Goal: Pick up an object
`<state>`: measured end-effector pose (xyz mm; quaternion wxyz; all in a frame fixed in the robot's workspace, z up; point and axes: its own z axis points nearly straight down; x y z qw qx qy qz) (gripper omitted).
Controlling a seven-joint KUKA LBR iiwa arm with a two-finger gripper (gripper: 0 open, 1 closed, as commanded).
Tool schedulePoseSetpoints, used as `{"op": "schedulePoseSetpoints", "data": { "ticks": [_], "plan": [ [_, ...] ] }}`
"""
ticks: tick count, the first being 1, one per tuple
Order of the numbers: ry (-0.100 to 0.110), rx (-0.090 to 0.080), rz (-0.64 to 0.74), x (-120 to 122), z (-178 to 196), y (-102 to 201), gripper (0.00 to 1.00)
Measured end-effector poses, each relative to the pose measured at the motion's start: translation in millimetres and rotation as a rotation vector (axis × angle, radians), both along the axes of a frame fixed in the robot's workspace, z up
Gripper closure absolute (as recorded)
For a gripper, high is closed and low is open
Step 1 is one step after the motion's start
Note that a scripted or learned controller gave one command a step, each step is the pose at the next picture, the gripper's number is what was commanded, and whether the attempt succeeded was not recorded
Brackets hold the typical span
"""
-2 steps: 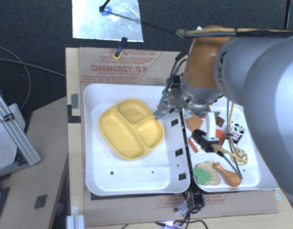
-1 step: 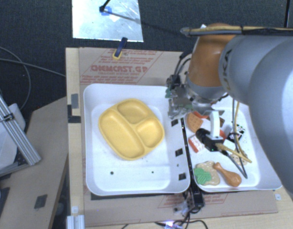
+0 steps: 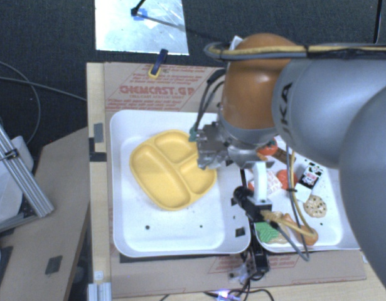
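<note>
right bin mostly hidden by arm, its small items indistinct

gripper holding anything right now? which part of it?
Cannot tell. The gripper sits at the right edge of the yellow divided plate in the left bin, but the wrist hides the contact, so no hold shows.
</note>
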<state>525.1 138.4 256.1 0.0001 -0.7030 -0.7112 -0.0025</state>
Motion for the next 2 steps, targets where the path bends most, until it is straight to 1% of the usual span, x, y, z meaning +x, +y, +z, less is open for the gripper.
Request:
{"op": "schedulePoseSetpoints", "data": {
  "ticks": [1,2],
  "plan": [
    [0.01,-0.006,-0.016,-23,-76,-59,1.0],
    [-0.009,-0.007,-0.015,98,-70,-123,1.0]
  ]
}}
